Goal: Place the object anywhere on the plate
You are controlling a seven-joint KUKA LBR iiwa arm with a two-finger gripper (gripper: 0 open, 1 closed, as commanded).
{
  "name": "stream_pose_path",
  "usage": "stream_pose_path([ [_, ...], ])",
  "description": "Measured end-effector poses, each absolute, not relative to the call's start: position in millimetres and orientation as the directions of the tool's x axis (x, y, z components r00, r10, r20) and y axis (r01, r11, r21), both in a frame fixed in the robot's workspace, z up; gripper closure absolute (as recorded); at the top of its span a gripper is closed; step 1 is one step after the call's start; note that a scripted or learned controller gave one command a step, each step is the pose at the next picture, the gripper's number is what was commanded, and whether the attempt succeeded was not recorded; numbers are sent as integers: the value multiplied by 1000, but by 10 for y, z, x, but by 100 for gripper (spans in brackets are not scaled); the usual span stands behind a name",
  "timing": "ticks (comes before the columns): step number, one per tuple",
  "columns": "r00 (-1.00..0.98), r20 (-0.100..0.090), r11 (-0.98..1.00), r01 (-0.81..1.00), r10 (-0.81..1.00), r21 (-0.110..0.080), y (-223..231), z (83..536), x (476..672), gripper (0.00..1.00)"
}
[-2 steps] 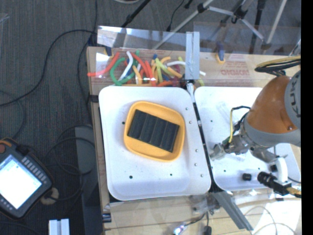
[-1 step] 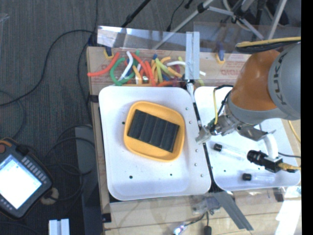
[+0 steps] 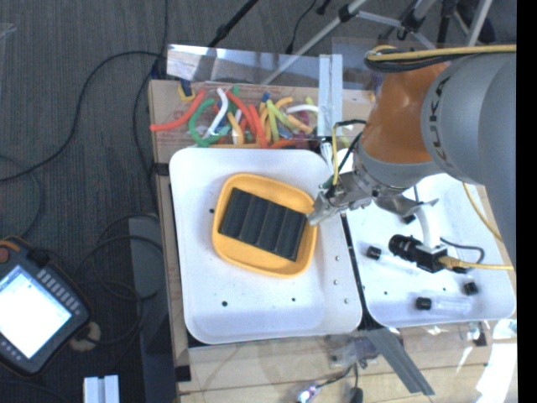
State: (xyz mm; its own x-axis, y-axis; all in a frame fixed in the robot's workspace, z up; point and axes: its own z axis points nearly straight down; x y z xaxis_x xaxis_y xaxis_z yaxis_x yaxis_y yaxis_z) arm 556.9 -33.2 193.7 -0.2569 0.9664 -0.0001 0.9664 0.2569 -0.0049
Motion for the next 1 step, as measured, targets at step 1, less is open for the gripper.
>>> stream_pose_path([
  [1, -257, 0, 257, 966, 967, -5, -334, 1936, 5568, 0],
])
